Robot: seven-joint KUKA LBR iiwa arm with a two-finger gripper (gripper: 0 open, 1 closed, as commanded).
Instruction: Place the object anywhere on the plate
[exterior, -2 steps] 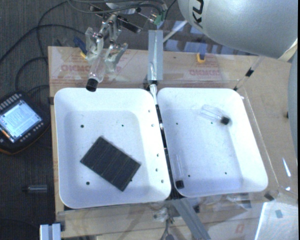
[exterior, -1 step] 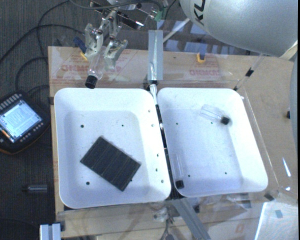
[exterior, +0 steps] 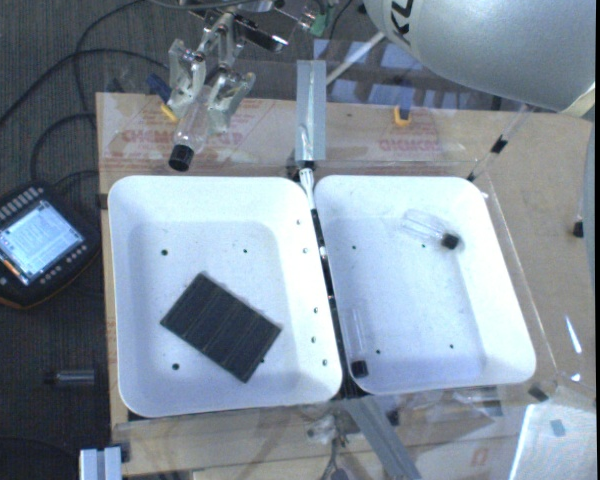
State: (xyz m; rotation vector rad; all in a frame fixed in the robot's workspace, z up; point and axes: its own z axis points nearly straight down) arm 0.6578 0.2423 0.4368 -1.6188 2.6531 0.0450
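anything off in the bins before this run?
One thing: the dark plate lies askew in the left bin, corners turned against the walls. In the right bin, a small clear tube with a black cap lies flat.

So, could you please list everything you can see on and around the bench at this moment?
left bin: one, white, on the view's left half of the bench.
right bin: one, white, beside the left bin, touching along the middle.
plate: one, dark ribbed rectangle, lying flat and turned at an angle in the left bin.
clear tube: one, transparent with a black cap, lying in the right bin near its far side.
metal bracket: one, grey, upright behind the seam between the bins.
pendant: one, black with a lit screen, on the floor left of the bench.
end effector: one, metallic, above the bench's far edge behind the left bin, with a clear black-tipped piece at its lower end.
arm: one, grey, top right.
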